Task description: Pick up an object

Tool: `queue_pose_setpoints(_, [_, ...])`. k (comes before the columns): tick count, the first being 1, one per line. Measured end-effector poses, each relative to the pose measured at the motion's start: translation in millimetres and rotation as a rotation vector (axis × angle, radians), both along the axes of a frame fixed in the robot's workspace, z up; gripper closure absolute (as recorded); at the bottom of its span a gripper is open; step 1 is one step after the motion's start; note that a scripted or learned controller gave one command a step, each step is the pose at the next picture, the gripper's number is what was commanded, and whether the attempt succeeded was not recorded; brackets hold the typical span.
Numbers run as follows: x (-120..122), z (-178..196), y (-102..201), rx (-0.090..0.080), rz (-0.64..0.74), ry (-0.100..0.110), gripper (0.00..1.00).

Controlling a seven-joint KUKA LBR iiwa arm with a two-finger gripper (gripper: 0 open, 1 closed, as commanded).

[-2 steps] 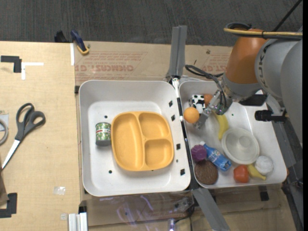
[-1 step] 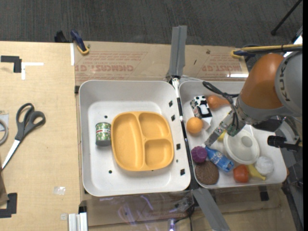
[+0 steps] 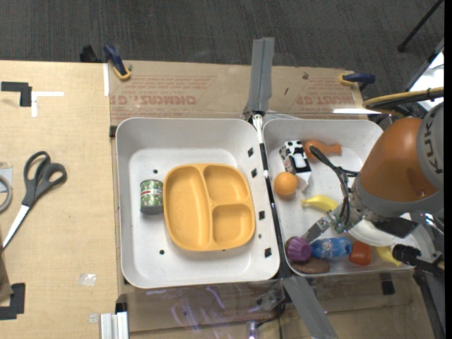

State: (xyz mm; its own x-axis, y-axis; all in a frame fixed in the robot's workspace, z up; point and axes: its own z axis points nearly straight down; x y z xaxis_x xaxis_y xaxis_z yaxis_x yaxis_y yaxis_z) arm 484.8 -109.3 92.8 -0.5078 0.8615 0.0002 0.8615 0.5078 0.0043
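Observation:
My gripper [image 3: 319, 227] hangs low in the right bin [image 3: 367, 128], under the orange-banded wrist. It sits just below a yellow banana [image 3: 319, 203] and just above a purple object [image 3: 298, 248] and a blue bottle [image 3: 330, 247]. An orange ball [image 3: 285, 183] lies up and to the left of it. A black-and-white toy [image 3: 295, 157] and an orange carrot-like piece [image 3: 325, 147] rest near the bin's far wall. A red item [image 3: 360, 253], a brown piece [image 3: 311, 265] and a yellow piece [image 3: 385, 253] lie along the near wall. The arm hides the bin's right side.
The left bin [image 3: 134, 210] holds a yellow divided plate [image 3: 209, 206] and a small green can [image 3: 151, 195] beside it. Scissors [image 3: 34, 182] lie on the wooden bench at far left. Cardboard and clamps sit behind both bins.

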Motion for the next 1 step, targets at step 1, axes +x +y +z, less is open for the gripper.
queue_pose_setpoints(1, [135.8,56.9,-20.1,-0.004,-0.209,0.001,0.0])
